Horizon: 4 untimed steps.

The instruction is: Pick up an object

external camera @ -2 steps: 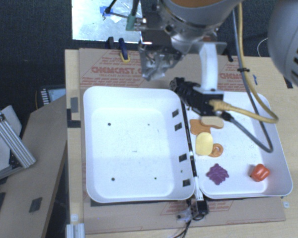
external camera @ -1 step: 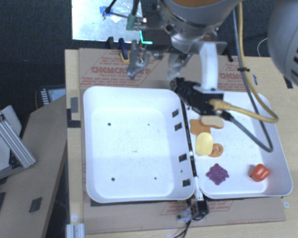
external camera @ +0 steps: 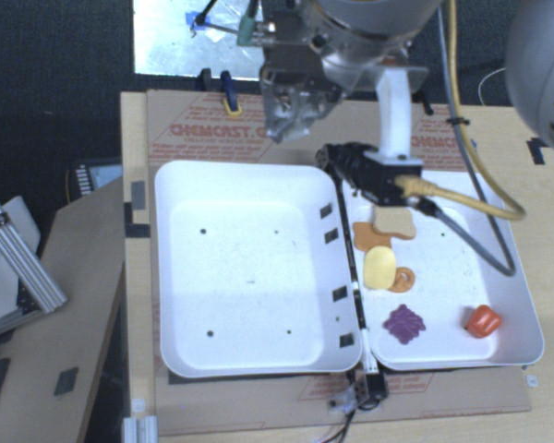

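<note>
Closest to us, a small knot of wires sits at the bench's front edge, and from there we take the yellow piece in the right-hand bin as our marker. Just nearer to us than the yellow piece lies a purple cluster, apart from everything else. An orange ring is tucked against the yellow piece on the arm's side, touching it or very nearly. Just beyond the yellow piece rests a tan slab, with a small orange piece beside it, hard up against the wall between the bins. Well off from the yellow piece, toward the arm's side and the front corner, a red piece sits alone. So all the candidates lie on that bin's floor.

And the gripper? It hangs far beyond the yellow piece, over the printed cardboard behind the back rim of the left-hand bin. From this angle we cannot tell whether it is set wide or narrow.

We judge this to be the approach stage: nothing has been picked yet, and no target looks committed. The next move calls for a swing across toward the yellow piece's bin, then a descent. The purple cluster and the red piece look the cleanest choices to us, each with bare floor around it. The yellow piece and the ring crowd each other, so a grab there risks nudging both. The small orange piece is too close to the wall for comfort.
</note>
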{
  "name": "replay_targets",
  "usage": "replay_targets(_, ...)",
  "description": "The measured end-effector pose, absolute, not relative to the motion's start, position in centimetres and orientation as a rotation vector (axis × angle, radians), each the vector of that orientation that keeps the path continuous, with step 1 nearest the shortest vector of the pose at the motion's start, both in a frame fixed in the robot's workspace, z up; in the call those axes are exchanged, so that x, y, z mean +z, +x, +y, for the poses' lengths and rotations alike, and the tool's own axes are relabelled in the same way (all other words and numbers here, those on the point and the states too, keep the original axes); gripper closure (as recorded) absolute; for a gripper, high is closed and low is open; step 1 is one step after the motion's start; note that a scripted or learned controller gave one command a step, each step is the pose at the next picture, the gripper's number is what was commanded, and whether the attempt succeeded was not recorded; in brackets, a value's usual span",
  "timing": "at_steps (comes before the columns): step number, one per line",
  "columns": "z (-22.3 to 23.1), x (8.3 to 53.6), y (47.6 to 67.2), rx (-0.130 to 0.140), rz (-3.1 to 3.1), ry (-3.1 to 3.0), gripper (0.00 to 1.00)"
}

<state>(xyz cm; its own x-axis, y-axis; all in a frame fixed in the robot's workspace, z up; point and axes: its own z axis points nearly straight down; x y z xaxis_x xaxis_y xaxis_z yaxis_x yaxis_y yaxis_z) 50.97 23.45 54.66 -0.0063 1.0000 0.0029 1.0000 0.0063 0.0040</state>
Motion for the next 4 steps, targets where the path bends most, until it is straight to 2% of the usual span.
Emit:
replay_targets(1, 23.4, 54.6, 51.0, 0.006, 2.228, 2.214, 0.0)
replay_targets(2, 23.5, 55.8, 51.0, 0.011, 2.23, 2.211, 1.0)
replay_targets(3, 23.5, 55.7, 51.0, 0.01, 2.231, 2.211, 0.0)
replay_targets(4, 23.5, 56.9, 51.0, 0.015, 2.233, 2.208, 1.0)
